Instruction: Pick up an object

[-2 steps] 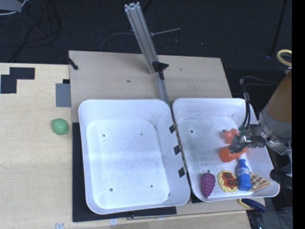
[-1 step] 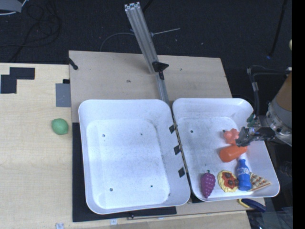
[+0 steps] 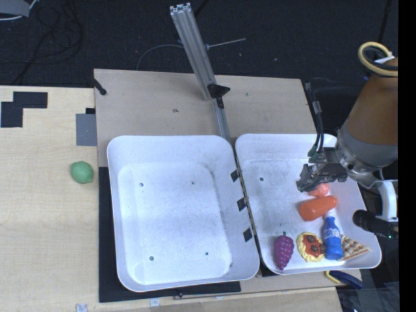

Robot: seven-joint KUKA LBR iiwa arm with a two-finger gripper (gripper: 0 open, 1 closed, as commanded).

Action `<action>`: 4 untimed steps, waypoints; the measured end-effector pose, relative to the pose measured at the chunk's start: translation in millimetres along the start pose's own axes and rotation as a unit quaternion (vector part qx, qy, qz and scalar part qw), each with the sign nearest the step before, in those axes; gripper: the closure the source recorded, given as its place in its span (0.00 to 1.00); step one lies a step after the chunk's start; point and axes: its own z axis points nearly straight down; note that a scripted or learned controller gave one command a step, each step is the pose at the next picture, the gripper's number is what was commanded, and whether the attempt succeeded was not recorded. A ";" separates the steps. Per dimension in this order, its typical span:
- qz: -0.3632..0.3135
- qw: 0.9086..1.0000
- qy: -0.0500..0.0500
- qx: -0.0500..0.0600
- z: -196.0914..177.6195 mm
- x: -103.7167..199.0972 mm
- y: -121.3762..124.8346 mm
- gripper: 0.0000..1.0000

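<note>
Orange carrot-like toy lies in right bin, long axis left-right, slightly tilted, just below the gripper. Jaws hang over a small pink-orange piece; open or closed, cannot tell.

Orange carrot-like toy lies flat in right bin.

Pale wooden bench against dark floor strewn with what seem cables
</note>
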 end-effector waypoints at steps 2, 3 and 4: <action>0.001 1.000 0.000 0.001 18.3 88.9 58.8 1.00; 0.001 1.000 0.000 0.001 32.6 132.5 85.3 1.00; 0.001 1.000 0.000 0.001 40.7 178.9 106.4 1.00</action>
